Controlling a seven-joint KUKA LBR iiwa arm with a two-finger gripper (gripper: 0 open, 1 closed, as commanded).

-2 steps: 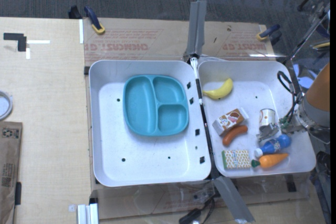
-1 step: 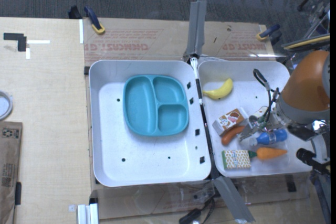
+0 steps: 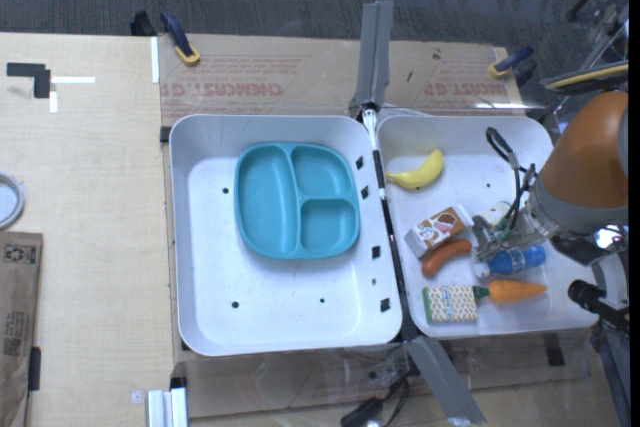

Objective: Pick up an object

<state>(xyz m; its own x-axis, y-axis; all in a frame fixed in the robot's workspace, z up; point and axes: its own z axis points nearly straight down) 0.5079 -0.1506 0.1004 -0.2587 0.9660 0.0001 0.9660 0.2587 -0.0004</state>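
Note:
My gripper (image 3: 496,240) is low in the right bin (image 3: 470,137), below the arm's orange band (image 3: 590,155). It hangs just over a blue bottle-like object (image 3: 517,258) and beside the right end of a brown sausage (image 3: 444,256). A small red-and-white carton (image 3: 436,229) lies to its left. An orange carrot (image 3: 514,291) and a flat green-patterned box (image 3: 450,303) lie nearer the front wall. A yellow banana (image 3: 417,171) rests toward the back of the bin. Nothing is visibly lifted.
The left bin (image 3: 200,245) holds a teal divided plate (image 3: 297,200). A grey post (image 3: 376,55) rises behind the divider between the bins. Clamps (image 3: 180,39) sit on the cardboard at the back. Cables (image 3: 505,155) trail from the arm into the right bin.

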